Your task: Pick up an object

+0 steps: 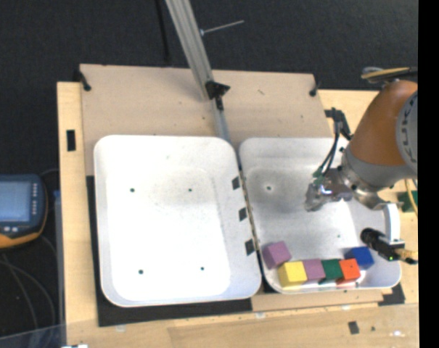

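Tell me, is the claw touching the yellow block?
Apart. The camera view shows the claw up mid-bin, with bare white floor between it and the yellow block by the near wall.

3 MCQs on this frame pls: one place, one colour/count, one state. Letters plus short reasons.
1. Where do the blocks lie?
A. left bin, far edge
B. right bin, near edge
C. on the bench between the bins

2. What colour is the block right of the yellow block?
A. purple
B. white
C. black

3. Where is the gripper relative to the blocks?
A. resting on the yellow block
B. over the left bin
C. over the right bin's middle, apart from the blocks

Answers:
1 B: the blocks cluster along the near rim of the right bin.
2 A: a purple block touches the yellow block on its right.
3 C: the gripper sits above bare bin floor, with a clear gap to the block row.
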Controlling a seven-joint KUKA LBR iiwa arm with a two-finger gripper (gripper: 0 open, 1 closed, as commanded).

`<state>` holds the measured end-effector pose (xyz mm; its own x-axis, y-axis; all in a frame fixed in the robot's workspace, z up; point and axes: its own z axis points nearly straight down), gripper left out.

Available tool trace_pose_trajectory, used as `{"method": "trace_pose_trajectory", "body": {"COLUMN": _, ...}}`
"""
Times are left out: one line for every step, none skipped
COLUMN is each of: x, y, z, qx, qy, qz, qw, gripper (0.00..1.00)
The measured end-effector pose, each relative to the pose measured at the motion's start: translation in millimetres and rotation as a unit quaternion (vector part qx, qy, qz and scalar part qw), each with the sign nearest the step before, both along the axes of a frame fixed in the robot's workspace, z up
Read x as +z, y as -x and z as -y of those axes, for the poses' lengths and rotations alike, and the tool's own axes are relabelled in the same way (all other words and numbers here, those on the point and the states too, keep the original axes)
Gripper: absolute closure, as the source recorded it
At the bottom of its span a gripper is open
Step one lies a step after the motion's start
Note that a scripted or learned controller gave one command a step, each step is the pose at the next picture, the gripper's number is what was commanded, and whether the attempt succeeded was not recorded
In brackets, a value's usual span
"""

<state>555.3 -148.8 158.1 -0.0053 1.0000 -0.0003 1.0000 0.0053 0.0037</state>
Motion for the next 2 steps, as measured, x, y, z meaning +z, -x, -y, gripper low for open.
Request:
{"method": "trace_pose_trajectory", "body": {"x": -26.4, "y": 6.8, "z": -66.9, "qx": 0.001, "qy": -0.001, "qz": -0.003, "qw": 1.0, "gripper": 1.0}}
{"method": "trace_pose_trajectory", "body": {"x": 42.3, "y": -116.2, "z": -108.5, "qx": 0.001, "qy": 0.0001, "qz": 0.004, "qw": 1.0, "gripper": 1.0}}
